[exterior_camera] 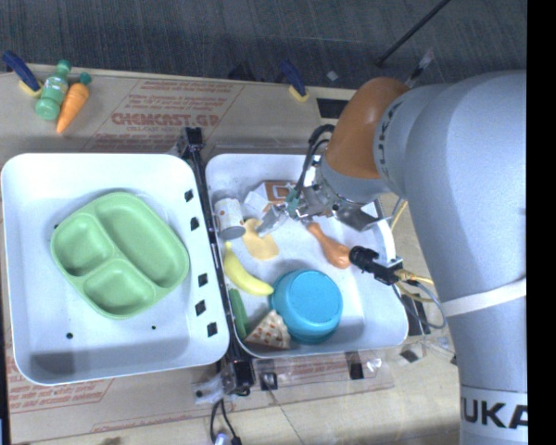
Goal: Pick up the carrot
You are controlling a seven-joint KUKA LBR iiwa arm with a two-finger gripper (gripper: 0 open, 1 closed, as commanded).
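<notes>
Carrot lies slanted in the right bin, beside the blue bowl. The gripper hangs just above its thin end, ready to grab.

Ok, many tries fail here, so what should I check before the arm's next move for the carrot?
1. Candidate within the right bin: orange tapered piece lies there. Ok.
2. Which one is meant: another carrot toy lies on the bench, outside both bins. Cannot tell.
3. Gripper over the orange tapered piece: it sits to that piece's left, by a yellow piece. Not ok.
4. Nothing lying on the orange tapered piece. Ok.
</notes>
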